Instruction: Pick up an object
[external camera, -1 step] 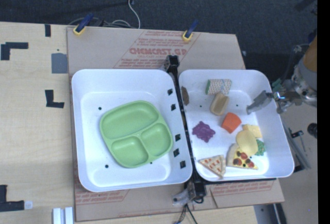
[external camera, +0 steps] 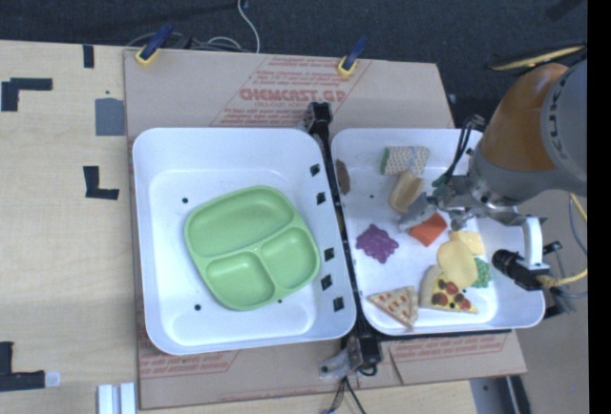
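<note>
The tool [external camera: 427,209] sits low in the right bin [external camera: 377,143], at the end of the grey arm [external camera: 535,140] with its orange band that comes in from the right. Its tip is among the toy foods, just beside a tan bread-like piece [external camera: 406,190] and touching or nearly touching an orange-red block [external camera: 430,230]. Whether it is released or clenched I cannot tell, since the wrist hides that part, and nothing can be made out as grasped.

The objects for picking all lie in the right bin. A greenish patterned block [external camera: 405,158] rests near the far wall. A purple piece [external camera: 377,242] lies toward the middle divider, apart from the tool. A yellow piece [external camera: 458,259] lies just below the orange-red block, with something green, perhaps a leaf, at its right edge. Two pizza slices lie near the front wall: one pale slice [external camera: 395,305] and one with red topping [external camera: 447,294], side by side.

The left bin [external camera: 153,164] holds a green divided plate [external camera: 251,246] with three compartments, lying flat and turned at an angle. Both bins rest on a cardboard sheet [external camera: 277,88] on the wooden bench [external camera: 48,240], held by clamps at the far edge.
</note>
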Controlling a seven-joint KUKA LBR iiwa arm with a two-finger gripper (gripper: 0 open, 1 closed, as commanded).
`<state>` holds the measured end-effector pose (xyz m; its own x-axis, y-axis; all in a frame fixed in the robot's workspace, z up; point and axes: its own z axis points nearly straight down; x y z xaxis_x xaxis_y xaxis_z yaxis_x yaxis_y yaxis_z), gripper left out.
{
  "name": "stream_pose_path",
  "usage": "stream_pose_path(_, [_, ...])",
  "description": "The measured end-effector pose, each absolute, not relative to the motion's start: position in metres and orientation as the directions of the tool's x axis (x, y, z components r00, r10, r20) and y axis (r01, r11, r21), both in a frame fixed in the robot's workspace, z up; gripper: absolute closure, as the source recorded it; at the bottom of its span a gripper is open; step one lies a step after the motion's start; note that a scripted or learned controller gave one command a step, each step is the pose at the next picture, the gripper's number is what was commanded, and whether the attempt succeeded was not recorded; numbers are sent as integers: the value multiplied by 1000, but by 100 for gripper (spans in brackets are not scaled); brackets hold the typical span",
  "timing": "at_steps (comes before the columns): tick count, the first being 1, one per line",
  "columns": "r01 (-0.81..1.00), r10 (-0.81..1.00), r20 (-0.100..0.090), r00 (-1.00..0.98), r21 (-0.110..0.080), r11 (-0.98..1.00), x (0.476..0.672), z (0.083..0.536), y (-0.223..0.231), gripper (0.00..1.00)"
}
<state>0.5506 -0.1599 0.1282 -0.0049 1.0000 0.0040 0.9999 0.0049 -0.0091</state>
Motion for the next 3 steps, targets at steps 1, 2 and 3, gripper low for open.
stream_pose_path(1, [1000, 1000, 0, -4, 0, 4, 605, 82, -154, 0])
stream_pose_path(2, [1000, 1000, 1, -3, -12, 3, 667, 84, -126, 0])
stream_pose_path(3, [1000, 1000, -2, 0, -13, 0, 666, 83, -105, 0])
